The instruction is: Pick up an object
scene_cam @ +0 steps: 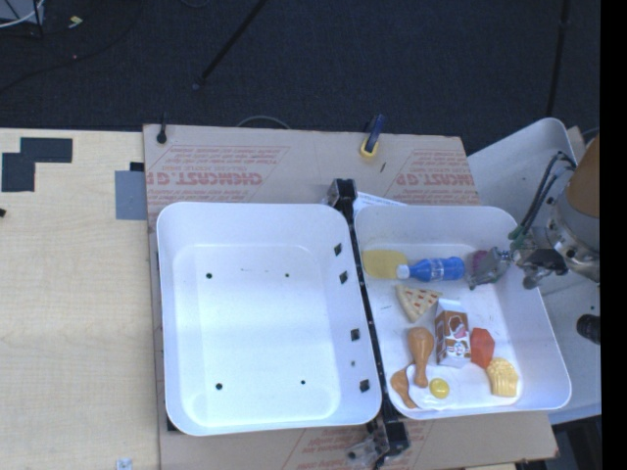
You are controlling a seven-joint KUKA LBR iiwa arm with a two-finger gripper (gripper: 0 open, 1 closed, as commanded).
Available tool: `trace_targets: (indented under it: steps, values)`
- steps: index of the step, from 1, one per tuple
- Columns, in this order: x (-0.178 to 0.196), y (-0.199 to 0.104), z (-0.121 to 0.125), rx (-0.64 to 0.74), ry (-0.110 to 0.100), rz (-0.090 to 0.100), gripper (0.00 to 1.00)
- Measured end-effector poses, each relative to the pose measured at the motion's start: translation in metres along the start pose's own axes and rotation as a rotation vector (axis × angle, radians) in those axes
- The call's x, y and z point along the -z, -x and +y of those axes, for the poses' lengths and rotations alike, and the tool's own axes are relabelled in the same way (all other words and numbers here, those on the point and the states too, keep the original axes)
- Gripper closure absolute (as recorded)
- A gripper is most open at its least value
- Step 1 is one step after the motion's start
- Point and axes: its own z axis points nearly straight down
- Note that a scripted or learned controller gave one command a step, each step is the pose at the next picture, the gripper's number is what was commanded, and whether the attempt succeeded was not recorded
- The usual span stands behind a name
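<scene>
A robotics lab is showing here: white bins (255, 225) are sitting on a cardboard-covered bench (245, 169) (cables trailing over dark carpet (294, 47)).

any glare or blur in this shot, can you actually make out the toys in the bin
Camera view: even, soft light, faint shadows inside the left bin; the white plastic is bright but not blown out. The image is coarse, so the blue bottle and drumstick read by shape and colour only. The gripper is small and blurred.

Two bins (186, 225), nine toy items (436, 268)
</scene>
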Motion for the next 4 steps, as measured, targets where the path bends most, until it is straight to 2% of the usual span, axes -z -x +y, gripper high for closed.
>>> trace_targets:
  steps: [1,2,3,4]
  values:
    - [-0.131,-0.098,0.016,0.009,-0.007,0.005,0.0]
    - [-0.079,-0.159,0.043,0.002,0.0,0.007,0.0]
    - [-0.034,-0.257,0.022,0.004,-0.001,0.001,0.0]
    - [-0.026,-0.254,0.022,0.002,-0.005,0.0,1.0]
